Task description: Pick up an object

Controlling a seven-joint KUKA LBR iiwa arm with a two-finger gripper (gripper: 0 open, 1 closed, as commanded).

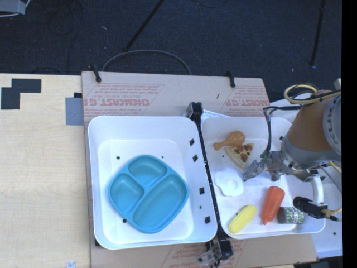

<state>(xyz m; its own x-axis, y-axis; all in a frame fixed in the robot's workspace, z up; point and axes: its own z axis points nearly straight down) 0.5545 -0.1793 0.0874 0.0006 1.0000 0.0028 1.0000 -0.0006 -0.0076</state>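
In the right bin (318, 223) lie a toy chicken drumstick (230, 140), a pizza slice (240, 153), a white fried egg (228, 183), a yellow corn cob (242, 219), an orange carrot (271, 204) and a small dark can (292, 215). My gripper (263, 172) hangs low over the middle of this bin, just right of the pizza slice and above the carrot. It is open, and nothing shows between its two grey fingers (251, 171).
The left bin (103, 133) holds a blue divided plate (148, 192). A black divider (202, 166) runs between the bins. The arm's orange band (308, 128) and its cables (301, 91) stand over the right bin's far right side.
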